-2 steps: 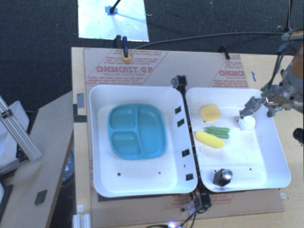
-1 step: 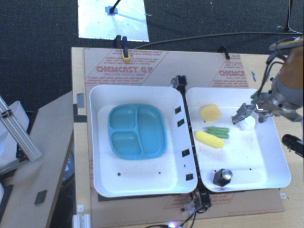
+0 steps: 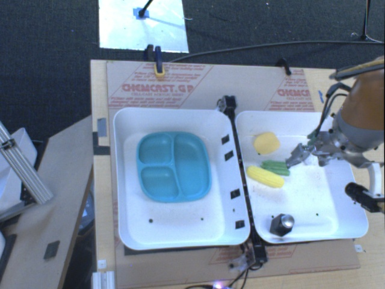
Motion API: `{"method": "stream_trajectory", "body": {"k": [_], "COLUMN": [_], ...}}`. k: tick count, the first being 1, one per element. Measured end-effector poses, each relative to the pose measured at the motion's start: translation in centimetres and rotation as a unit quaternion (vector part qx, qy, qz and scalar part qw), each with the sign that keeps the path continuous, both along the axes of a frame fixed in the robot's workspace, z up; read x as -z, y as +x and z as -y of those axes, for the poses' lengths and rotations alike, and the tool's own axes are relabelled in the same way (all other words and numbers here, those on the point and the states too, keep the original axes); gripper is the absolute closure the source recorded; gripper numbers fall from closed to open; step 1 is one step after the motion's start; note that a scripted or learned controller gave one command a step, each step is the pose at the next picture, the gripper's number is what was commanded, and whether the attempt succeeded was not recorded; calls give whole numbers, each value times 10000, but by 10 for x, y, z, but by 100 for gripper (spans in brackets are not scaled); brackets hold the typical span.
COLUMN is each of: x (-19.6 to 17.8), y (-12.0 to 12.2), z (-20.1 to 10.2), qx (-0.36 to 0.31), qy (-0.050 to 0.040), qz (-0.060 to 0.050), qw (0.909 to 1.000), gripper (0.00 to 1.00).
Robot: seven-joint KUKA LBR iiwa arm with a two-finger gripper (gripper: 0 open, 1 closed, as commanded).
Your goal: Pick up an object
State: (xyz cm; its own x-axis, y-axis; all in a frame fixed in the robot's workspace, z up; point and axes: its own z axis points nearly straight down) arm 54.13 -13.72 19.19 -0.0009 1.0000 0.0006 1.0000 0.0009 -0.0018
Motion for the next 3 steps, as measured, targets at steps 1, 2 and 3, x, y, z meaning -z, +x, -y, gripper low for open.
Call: {"method": "stream_trajectory", "body": {"k": [1, 2, 3], "x": [54, 40, -15], "y": [-1, 1, -3], "z": [-11, -10, -1], "qx": [1, 5, 10], "qy": [3, -9, -12], "qz": [-4, 27, 42], "qw": [10000, 10000, 10000], "gripper": [0, 100, 100]}}
